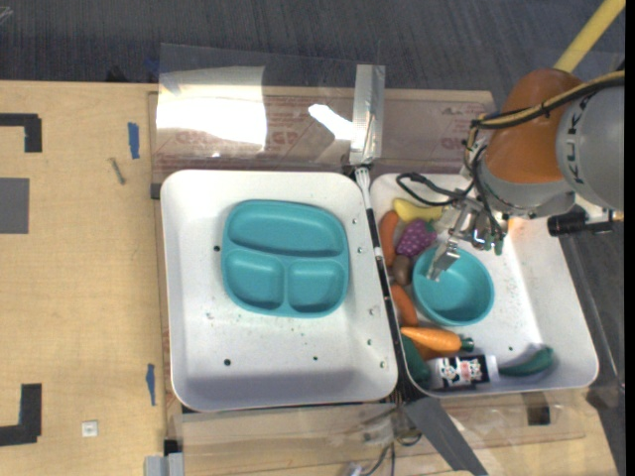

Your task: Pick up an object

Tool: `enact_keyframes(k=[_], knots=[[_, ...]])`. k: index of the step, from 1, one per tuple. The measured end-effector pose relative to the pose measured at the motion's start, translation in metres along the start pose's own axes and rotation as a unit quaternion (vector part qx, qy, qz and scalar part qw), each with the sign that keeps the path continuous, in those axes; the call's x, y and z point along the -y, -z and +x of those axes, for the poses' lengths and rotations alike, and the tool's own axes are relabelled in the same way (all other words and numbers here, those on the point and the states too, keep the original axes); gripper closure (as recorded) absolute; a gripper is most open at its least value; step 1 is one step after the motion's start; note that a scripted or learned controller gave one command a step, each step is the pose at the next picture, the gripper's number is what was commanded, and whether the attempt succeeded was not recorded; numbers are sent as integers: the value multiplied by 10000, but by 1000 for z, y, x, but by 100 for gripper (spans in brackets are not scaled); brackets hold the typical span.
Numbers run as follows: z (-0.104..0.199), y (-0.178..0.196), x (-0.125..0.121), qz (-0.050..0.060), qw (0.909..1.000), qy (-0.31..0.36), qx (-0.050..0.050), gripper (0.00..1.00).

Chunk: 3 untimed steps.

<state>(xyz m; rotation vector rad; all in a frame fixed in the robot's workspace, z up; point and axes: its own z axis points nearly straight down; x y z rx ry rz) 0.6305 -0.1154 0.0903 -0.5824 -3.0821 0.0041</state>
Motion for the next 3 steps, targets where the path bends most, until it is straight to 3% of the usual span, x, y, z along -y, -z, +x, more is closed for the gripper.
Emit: enact_keyframes(k=[1,2,3], knots=[[-38,56,65,-32,9886,-1506,78,0],[-38,-1,43,-33,9855,-1698,62,0],[-41,12,41,-40,9857,-1683,112,100]])
